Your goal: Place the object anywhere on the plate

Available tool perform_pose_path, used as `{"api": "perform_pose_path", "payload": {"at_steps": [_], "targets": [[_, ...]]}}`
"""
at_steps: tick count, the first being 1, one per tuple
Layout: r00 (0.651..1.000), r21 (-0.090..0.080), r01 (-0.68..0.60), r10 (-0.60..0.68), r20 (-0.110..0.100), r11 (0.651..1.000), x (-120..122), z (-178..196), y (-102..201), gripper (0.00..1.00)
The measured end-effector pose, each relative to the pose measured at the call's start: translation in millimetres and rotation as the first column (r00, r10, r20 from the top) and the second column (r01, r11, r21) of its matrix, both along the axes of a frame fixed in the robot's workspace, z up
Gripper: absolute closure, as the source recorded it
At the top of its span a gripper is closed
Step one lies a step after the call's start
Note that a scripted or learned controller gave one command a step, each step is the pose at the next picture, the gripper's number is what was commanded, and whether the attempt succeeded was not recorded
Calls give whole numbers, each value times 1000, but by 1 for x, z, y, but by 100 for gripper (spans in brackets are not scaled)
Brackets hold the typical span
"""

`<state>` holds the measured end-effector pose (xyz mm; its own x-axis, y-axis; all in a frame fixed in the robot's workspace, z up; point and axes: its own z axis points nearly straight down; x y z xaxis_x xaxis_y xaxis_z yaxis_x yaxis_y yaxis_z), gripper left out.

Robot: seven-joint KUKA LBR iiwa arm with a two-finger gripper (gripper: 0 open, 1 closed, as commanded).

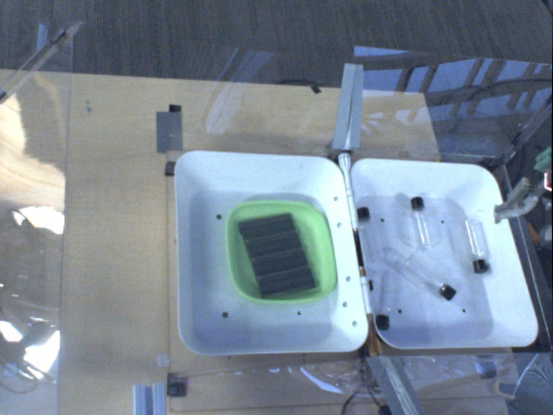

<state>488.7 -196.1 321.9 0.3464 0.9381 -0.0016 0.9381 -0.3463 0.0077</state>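
From my screen, the dark block (276, 255) lies in the left bin (197, 258), resting flat on the green plate (324, 240) and inside its raised rim. It is well apart from the gripper (517, 201), which sits at the far right, over the right-hand rim of the right bin (510, 318). The whole right bin lies between the two. Nothing is held in the gripper that I can see, and I cannot tell whether it is spread or closed, as too little of it shows at the edge.

The block is a dark grey rectangle with ribs running across its top. Its long side is turned a little off the plate's edges, and it covers most of the plate's floor. The plate is square with rounded corners and sits near the middle of its bin.

By my count there are two white bins side by side, one plate and one block. In the right bin I make out three clear tubes (474, 239), faint against the white, and five small black caps (447, 291), some on tube ends. A grey metal bar (349, 106) stands behind the seam between the bins
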Motion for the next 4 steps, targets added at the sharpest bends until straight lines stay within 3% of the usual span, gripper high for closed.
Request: {"api": "perform_pose_path", "payload": {"at_steps": [1, 2, 3, 4], "targets": [[993, -1, -120, 120, 1, 993, 0, 16, 7, 0], [955, -4, -296, 296, 3, 955, 0, 79, 5, 0], [775, -7, -632, 632, -1, 775, 0, 90, 0, 0], [831, -5, -556, 556, 0, 831, 0, 87, -9, 0]]}}
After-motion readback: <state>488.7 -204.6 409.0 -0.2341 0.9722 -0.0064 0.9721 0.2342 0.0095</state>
